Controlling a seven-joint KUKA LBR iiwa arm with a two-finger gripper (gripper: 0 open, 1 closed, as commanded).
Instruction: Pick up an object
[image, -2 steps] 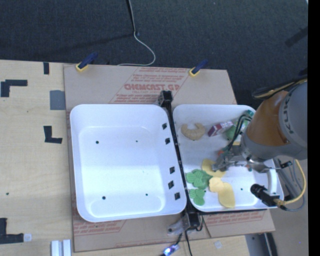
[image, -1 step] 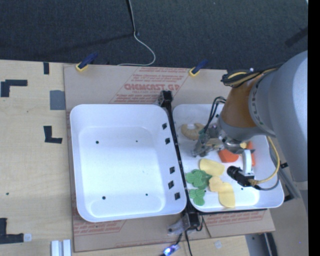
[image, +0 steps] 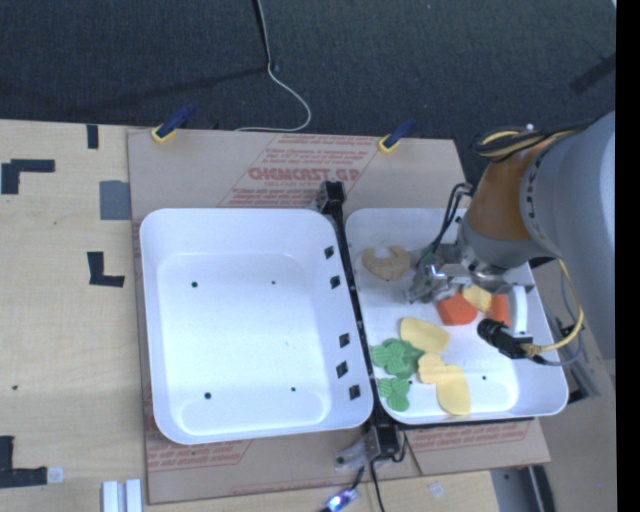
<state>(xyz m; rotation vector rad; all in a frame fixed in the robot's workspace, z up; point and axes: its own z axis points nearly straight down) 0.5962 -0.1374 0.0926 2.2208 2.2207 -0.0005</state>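
A robotics lab: taped bench (image: 60, 300), clamped cardboard (image: 290, 170), two white bins (image: 160, 240)

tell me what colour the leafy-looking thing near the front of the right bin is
Green. The leafy piece shows clearly in the camera view, beside the yellow pieces.

Both bins: left bin (image: 240, 330) and right bin (image: 500, 400) white, with small black dots on the floors. Divider strip (image: 345, 300) between them black. In the right bin: tan lump (image: 385, 263), orange-red piece (image: 458, 310), pale yellow pieces (image: 424, 335), green leafy piece (image: 395, 358). Cardboard sheet (image: 290, 175) brown with red lettering. Surface (image: 60, 300) light wood with black marks. Arm (image: 510, 200) grey, orange band. Two clips (image: 172, 123) blue and yellow.
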